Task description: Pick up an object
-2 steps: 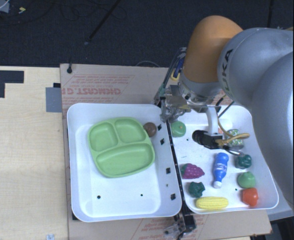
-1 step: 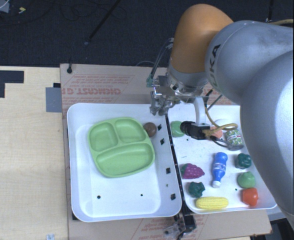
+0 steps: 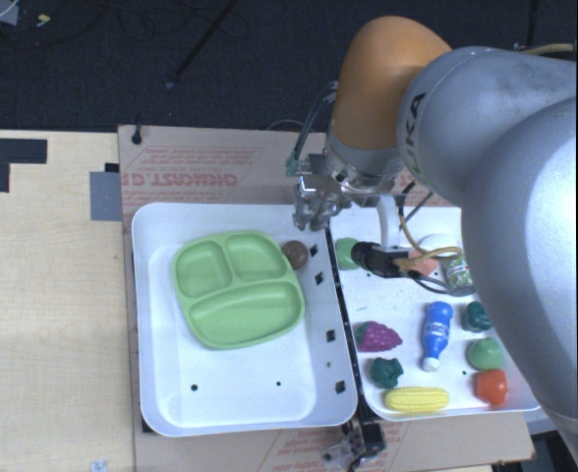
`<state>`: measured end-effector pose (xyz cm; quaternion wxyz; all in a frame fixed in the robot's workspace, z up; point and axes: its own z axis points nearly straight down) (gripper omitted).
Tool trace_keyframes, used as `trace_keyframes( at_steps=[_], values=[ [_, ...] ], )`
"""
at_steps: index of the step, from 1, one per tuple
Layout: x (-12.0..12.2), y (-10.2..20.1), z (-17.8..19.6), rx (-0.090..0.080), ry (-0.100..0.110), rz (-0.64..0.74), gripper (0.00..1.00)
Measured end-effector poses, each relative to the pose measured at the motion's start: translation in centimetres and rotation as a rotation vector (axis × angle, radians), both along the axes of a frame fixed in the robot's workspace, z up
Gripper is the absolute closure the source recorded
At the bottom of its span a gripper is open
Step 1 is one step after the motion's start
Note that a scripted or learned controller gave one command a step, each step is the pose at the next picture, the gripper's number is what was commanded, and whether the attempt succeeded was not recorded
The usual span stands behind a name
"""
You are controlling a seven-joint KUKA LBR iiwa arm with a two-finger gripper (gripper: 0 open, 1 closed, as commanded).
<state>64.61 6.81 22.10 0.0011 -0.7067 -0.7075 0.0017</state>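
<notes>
Well, nearest me in the right bin (image 3: 412,308) lie a corn cob (image 3: 417,398), a tomato (image 3: 491,386) and a broccoli (image 3: 385,371). Behind them are the grapes (image 3: 377,336) and a blue bottle (image 3: 435,334), all loose and apart from one another. The left bin (image 3: 240,382), beside it on the desk (image 3: 53,313), has a green tray (image 3: 238,288) lying flat. Just off the tray's far right corner sits a small brown lump (image 3: 294,254), close to the wall between the bins.

Farther back, the gripper (image 3: 312,219) hangs over the far rim of the left bin, just beyond that lump and a little to its right. I see nothing in it, and whether it is spread or closed I can't tell from here.

I'd guess the lump is the target, being the closest thing. To take it well, the arm should come toward me until it is centred over the lump, then drop straight down. Its closing line should be turned so neither side lands on the tray's rim or the bin wall. The lump looks small and rounded, so it may roll or squirt out. A low, centred grip and a slow lift seem wise.
</notes>
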Motion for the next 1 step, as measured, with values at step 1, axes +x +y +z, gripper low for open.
trace_keyframes(
  at_steps=[1],
  values=[
    [-0.35,0.45,1.36,0.001,-0.003,-0.001,1.00]
  ],
)
